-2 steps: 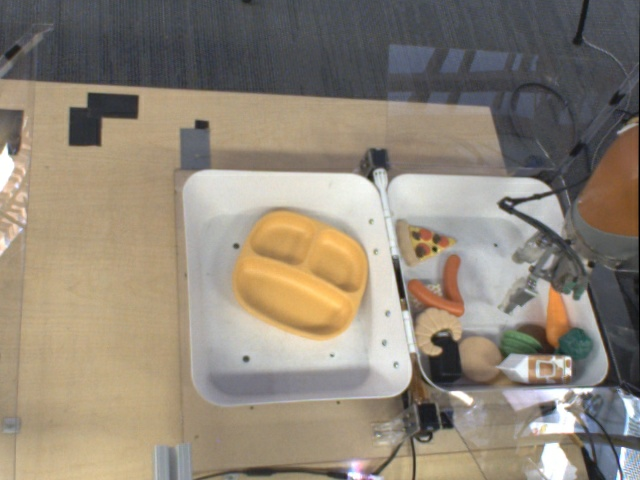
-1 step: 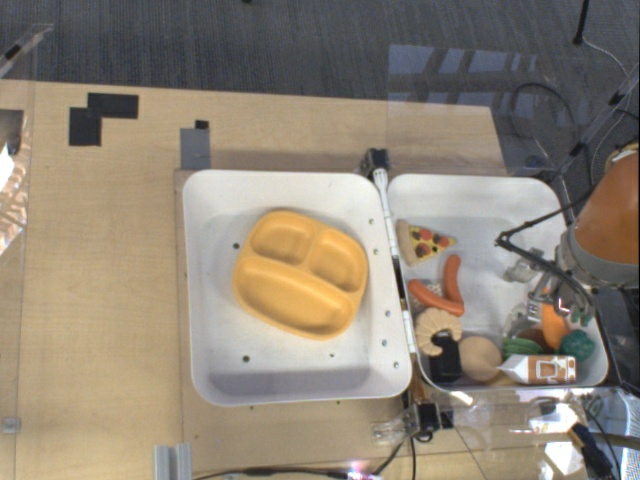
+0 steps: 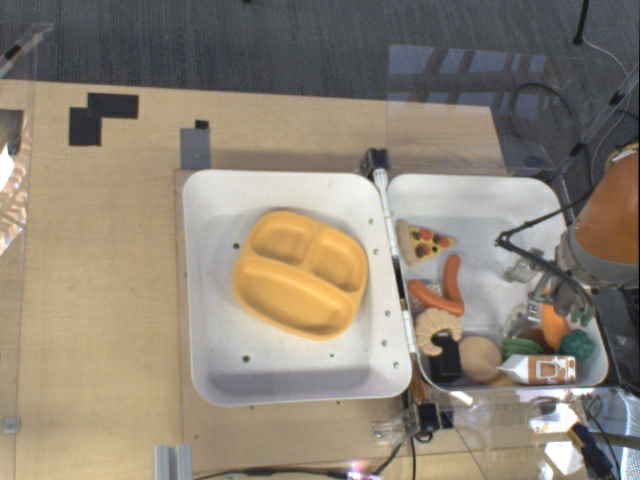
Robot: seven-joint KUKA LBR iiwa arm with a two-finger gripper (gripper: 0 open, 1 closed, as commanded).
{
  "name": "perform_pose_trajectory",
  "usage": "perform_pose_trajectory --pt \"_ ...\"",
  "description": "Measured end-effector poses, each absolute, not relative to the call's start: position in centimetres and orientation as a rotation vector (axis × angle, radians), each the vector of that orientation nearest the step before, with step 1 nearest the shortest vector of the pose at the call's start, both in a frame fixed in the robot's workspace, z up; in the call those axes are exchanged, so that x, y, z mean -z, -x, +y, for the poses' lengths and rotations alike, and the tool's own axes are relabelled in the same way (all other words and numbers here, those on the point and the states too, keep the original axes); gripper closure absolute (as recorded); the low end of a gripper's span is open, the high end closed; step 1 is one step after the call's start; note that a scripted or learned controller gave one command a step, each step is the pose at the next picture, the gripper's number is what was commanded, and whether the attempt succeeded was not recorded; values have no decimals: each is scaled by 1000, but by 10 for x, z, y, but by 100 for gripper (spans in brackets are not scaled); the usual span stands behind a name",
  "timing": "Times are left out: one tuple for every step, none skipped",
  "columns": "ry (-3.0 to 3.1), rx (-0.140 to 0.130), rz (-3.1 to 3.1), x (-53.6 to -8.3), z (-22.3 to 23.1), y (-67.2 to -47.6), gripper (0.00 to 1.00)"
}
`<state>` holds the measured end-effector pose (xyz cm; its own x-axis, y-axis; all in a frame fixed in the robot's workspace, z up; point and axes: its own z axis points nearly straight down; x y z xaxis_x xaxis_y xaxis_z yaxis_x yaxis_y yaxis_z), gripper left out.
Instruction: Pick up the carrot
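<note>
- The carrot [image 3: 553, 326] lies at the lower right of the frame, in the right bin [image 3: 480, 193], near that bin's right wall and just above its bottom edge. Only a short orange stub shows, with green leafy parts at its lower left and lower right.
- Its long axis cannot be read for sure; the visible part seems to run from upper right to lower left, partly hidden by the gripper.
- The gripper [image 3: 535, 313] sits directly over and just left of the carrot, touching or almost touching it. Whether it is released or clenched cannot be told, nor whether the carrot is grasped.
- The arm [image 3: 610, 218] comes in from the right edge, so the carrot lies straight below the wrist; I judge little sideways travel is needed, mainly a drop and a close.
- Close neighbours crowd it: a milk carton [image 3: 540, 370] just below, an egg [image 3: 480, 358] to the lower left.
- Further left are sausages [image 3: 445, 288], a pizza slice [image 3: 425, 240], and the yellow tray [image 3: 300, 273] in the left bin [image 3: 210, 268].
</note>
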<state>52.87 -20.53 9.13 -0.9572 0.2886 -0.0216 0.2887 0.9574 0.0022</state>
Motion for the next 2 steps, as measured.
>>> perform_pose_trajectory --pt "-455 1 3087 -91 -205 -529 0" --pt "-829 -3 3005 -91 -205 -499 0"
